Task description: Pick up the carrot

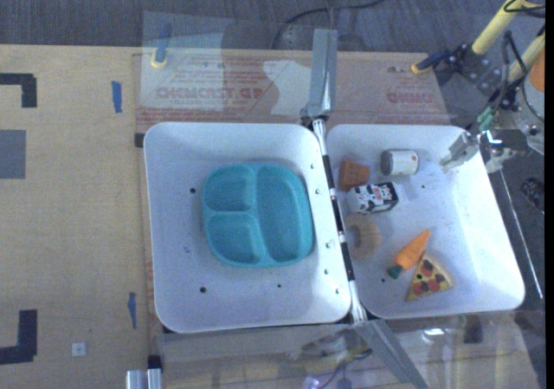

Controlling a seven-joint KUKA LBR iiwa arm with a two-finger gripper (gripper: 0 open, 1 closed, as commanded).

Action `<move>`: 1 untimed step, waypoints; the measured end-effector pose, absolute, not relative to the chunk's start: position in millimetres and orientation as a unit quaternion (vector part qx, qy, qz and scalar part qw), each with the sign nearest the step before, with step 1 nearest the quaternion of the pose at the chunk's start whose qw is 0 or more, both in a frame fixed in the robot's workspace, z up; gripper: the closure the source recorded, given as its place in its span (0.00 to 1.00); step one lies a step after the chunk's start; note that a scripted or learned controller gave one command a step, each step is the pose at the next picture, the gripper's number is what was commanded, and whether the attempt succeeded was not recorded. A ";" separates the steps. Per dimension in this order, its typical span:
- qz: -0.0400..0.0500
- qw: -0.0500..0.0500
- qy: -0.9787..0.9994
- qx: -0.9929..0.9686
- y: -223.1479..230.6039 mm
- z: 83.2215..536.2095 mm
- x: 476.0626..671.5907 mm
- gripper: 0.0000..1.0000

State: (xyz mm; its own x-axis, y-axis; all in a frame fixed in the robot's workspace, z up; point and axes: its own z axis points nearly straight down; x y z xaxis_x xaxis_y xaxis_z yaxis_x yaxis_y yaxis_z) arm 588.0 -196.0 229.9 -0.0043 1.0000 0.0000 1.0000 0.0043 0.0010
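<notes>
The carrot (414, 249) is orange with a small green stub at its lower left end. It lies tilted in the right bin (485, 231), just above a pizza slice (428, 278). My gripper (461, 151) hovers over the bin's upper right corner, well up and to the right of the carrot, with nothing seen in it. The arm comes in from the right edge.
The right bin also holds a grey can (399, 162) on its side, a brown-orange block (353, 173), a black-and-white carton (374, 197) and a tan lump (365, 236). A teal divided plate (257, 212) sits in the left bin (173, 249).
</notes>
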 end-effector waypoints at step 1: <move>0.000 0.000 0.736 0.677 -175.5 121.9 532.4 0.00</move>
